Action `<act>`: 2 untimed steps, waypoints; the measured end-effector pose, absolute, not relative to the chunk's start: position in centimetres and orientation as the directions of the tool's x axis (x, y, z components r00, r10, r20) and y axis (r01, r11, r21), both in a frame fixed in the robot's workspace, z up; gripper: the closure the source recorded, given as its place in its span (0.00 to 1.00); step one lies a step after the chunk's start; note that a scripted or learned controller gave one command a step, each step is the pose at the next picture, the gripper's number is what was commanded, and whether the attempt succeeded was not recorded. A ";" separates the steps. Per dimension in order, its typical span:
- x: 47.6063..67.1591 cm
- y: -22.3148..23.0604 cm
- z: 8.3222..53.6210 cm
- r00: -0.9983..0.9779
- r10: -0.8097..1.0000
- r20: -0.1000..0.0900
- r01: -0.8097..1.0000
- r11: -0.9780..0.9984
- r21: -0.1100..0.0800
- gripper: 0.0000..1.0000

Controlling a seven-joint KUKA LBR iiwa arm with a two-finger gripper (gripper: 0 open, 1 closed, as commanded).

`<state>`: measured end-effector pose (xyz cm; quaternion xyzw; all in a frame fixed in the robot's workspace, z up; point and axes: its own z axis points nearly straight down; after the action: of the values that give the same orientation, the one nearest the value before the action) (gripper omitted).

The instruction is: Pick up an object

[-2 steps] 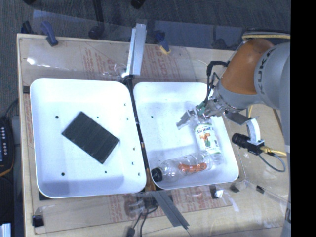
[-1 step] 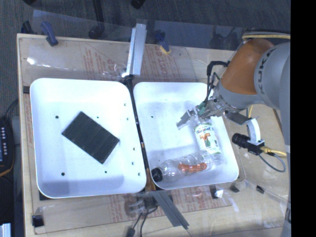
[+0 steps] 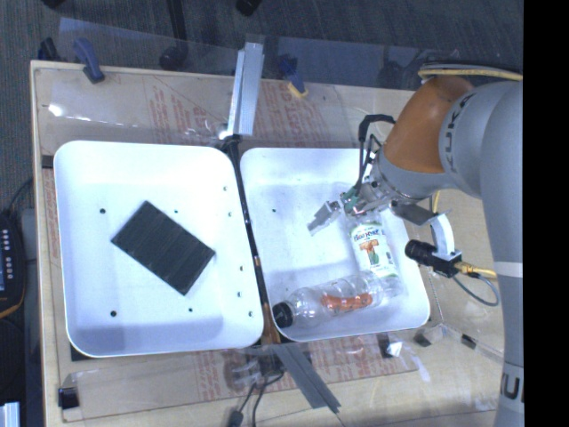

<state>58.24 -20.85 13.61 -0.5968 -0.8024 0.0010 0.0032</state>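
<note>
Arm (image 3: 462, 149): grey with an orange band, reaching in from the right over the right bin.
Gripper (image 3: 331, 213): low over the middle of the right bin, just beside the top of the white bottle; whether its fingers are apart or together, I cannot tell.
White bottle (image 3: 372, 247): lying in the right bin near its right wall, label with green and orange print facing up.
Clear plastic bottle (image 3: 333, 299): lying on its side along the near wall of the right bin, black cap toward the left, orange showing inside.
Right bin (image 3: 284, 238): shallow, white, holding both bottles.
Left bin (image 3: 89, 301): shallow, white, touching the right bin along the middle.
Dark rectangular pad (image 3: 164, 246): lying flat and askew in the middle of the left bin.
</note>
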 end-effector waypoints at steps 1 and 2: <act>57.6 -20.9 15.7 -0.316 0.949 0.002 0.949 0.316 -0.003 0.00; 57.6 -20.9 15.7 -0.316 0.949 0.002 0.949 0.316 -0.003 0.00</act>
<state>57.56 -20.92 15.68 -0.5849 -0.8111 0.0007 0.0014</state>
